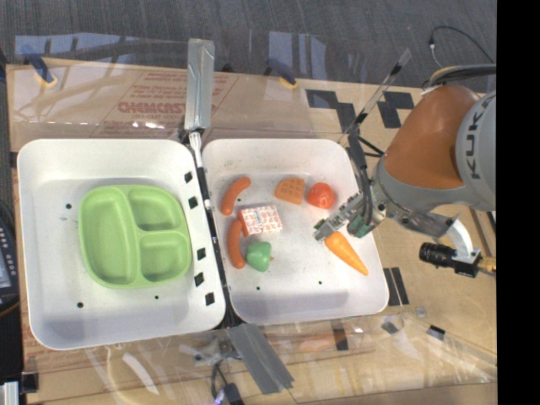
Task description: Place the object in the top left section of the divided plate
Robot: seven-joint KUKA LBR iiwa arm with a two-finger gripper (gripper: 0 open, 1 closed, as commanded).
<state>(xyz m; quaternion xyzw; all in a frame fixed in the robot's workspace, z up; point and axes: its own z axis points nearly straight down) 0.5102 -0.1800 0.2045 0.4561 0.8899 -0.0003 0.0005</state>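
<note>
1. The two-finger gripper (344,224) hangs low over the right shallow white bin (253,302), near its right wall; whether its fingers are parted or closed, I cannot tell.
2. The orange plastic carrot (348,254) lies just beside the gripper, at its six o'clock, tip pointing toward five o'clock.
3. A red plastic tomato (321,196) sits near the gripper at its eleven o'clock.
4. The green divided plastic plate (133,234) rests in the left shallow white bin (51,310), well apart at the gripper's nine o'clock.

Robot lab: taped bench (126,99), bins (51,310)
</note>
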